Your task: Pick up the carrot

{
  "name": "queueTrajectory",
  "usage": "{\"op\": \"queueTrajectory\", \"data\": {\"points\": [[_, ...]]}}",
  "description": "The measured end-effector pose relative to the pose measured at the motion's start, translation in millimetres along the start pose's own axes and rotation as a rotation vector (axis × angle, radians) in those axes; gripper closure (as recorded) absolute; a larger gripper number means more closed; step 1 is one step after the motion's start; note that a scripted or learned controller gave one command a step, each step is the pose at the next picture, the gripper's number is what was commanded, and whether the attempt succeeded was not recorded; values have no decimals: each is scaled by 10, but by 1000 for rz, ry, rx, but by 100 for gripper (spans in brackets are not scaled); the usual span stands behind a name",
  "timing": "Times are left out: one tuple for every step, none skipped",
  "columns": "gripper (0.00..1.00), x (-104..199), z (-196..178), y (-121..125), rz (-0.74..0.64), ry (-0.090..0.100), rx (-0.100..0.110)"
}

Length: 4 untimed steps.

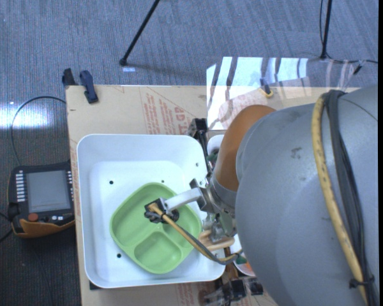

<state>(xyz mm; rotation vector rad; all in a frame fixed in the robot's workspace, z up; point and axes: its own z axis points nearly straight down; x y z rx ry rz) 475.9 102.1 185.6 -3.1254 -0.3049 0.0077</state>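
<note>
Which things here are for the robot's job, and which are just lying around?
For the job:
- robot arm
- white bin it reaches toward

Just lying about:
- green plate in that bin
- handheld controller on the floor
- clamps at the bench corner
- stand legs behind the bench

One camera above, slanting down onto bench [134, 110]

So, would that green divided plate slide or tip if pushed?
Probably slide: the green plate lies flat and low on the smooth floor of the white bin. Likely light and stiff; it looks like thin moulded plastic. Its edge sits near the bin's wall, which could stop it.
</note>
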Motion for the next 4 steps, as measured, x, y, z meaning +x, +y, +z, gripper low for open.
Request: {"op": "queueTrajectory", "data": {"points": [[100, 21, 94, -139, -15, -3, 0], [100, 75, 944, -165, -110, 9, 21], [100, 78, 929, -243, -449, 11, 2], [100, 201, 935, -792, -35, 13, 0]]}}
